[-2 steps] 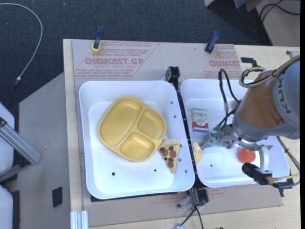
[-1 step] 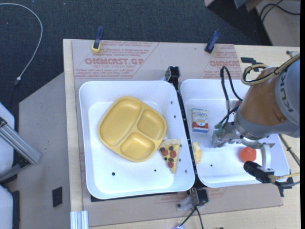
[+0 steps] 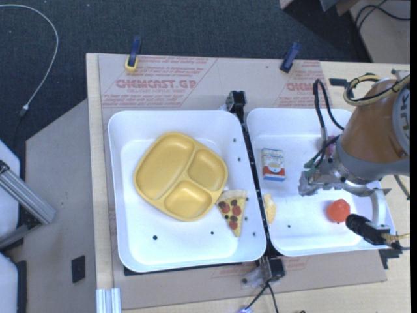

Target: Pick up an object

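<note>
My gripper [image 3: 313,182] hangs over the middle of the right bin [image 3: 296,238], on the end of the grey and orange arm reaching in from the right. A small white carton with red and blue print [image 3: 273,164] lies to its left, apart from it. A red round object [image 3: 337,210] sits just right of and below the gripper, partly under the arm. A pale yellow piece [image 3: 268,208] rests against the right bin's left wall. In the left bin [image 3: 124,175] lie a yellow divided plate [image 3: 180,175] and a pizza slice [image 3: 233,210] at the plate's lower right.
A black divider with clamps [image 3: 247,155] runs between the two bins. Black cables [image 3: 320,109] loop over the right bin's far side. Blue and yellow clips [image 3: 133,56] hold the cardboard sheet at the back of the bench.
</note>
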`<state>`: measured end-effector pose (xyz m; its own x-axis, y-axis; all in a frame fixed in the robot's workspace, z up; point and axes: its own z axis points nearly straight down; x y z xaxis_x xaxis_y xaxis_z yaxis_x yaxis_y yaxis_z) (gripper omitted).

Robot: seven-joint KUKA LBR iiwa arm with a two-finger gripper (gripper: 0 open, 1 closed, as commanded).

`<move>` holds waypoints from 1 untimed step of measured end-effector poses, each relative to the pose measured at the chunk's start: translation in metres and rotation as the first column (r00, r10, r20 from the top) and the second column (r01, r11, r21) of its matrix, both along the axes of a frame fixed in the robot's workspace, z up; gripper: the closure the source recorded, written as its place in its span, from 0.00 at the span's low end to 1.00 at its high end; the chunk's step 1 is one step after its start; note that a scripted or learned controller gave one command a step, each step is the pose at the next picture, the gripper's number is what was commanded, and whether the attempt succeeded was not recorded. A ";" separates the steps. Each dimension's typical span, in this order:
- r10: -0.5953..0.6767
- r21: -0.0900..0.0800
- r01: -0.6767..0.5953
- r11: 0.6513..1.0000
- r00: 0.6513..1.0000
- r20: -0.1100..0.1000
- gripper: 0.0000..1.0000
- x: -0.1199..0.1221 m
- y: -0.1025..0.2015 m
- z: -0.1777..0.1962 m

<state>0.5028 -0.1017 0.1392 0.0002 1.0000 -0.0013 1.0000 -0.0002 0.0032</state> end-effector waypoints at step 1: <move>0.001 0.000 -0.001 1.000 1.000 0.002 1.00 0.002 0.000 0.042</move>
